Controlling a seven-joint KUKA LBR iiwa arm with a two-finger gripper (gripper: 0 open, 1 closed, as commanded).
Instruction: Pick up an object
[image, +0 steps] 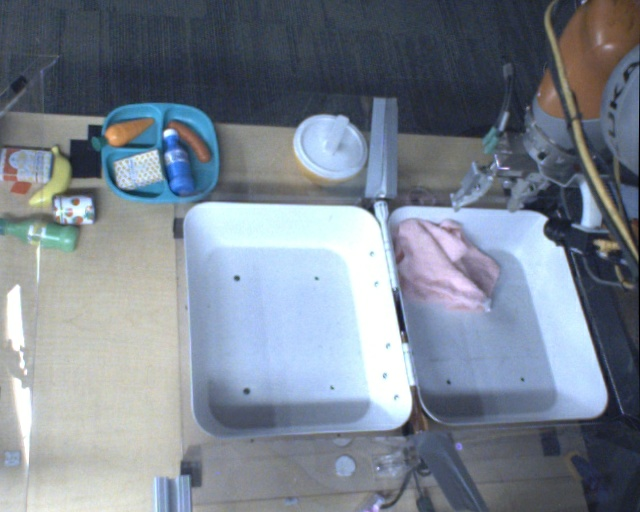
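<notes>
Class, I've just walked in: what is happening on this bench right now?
A robot arm's end effector hangs above the far edge of the right bin, holding nothing. A crumpled pink cloth lies in that bin's far left corner, untouched. The pick-up is not yet done. The left bin sits alongside.

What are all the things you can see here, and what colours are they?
pink cloth: 1, pink, crumpled in the right bin, far left part
right bin: 1, white
left bin: 1, white
blue tray: 1, blue, far left of bench, holds toy food
lidded cup: 1, white lid, beyond the left bin
banana: 1, yellow, left edge
small can: 1, patterned, left edge
green bottle: 1, green, left edge
gripper: 1, grey, above the right bin's far rim
</notes>
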